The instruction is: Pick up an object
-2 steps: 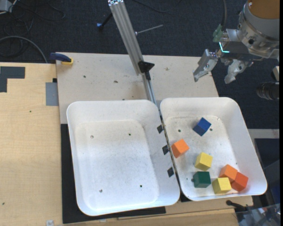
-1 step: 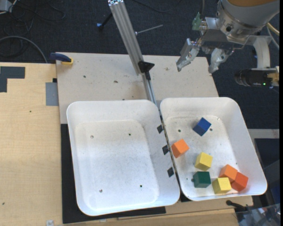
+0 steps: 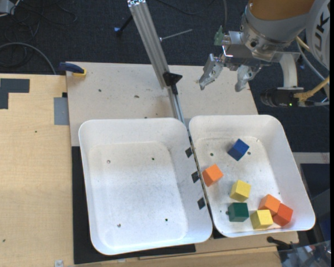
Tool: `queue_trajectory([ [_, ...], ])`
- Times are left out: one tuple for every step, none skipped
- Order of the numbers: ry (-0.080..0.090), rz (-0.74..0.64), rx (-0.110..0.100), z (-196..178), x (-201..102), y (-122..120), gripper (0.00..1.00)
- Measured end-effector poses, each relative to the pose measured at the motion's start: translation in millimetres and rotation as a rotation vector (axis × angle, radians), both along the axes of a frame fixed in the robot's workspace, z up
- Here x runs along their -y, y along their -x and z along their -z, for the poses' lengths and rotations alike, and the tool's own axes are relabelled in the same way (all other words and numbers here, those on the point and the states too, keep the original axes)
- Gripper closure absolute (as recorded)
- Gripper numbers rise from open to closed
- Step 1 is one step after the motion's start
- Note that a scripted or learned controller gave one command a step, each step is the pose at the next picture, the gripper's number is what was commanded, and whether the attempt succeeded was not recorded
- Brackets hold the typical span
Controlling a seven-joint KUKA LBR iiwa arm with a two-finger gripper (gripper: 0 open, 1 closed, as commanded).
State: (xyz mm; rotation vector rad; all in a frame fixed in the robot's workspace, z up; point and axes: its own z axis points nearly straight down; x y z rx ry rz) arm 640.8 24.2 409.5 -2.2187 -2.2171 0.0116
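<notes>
Your gripper (image 3: pixel 227 77) hung over the bench beyond the right bin (image 3: pixel 292 149), fingers spread with nothing between them. Plenty of room there. The blocks sat in that bin: one blue cube (image 3: pixel 239 149), two yellow cubes (image 3: pixel 240 190) (image 3: pixel 261 218), one green cube (image 3: pixel 238 211), and orange ones at (image 3: pixel 212 174) and (image 3: pixel 277 208). That last cluster was crammed by the near rim, hard to tell if it was one or two. The left bin (image 3: pixel 92 149) had open floor.
</notes>
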Motion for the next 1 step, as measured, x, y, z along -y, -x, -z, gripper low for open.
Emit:
queue_trajectory([
  [-0.001, -0.003, 0.002, 39.2, -20.6, -24.4, 0.00],
])
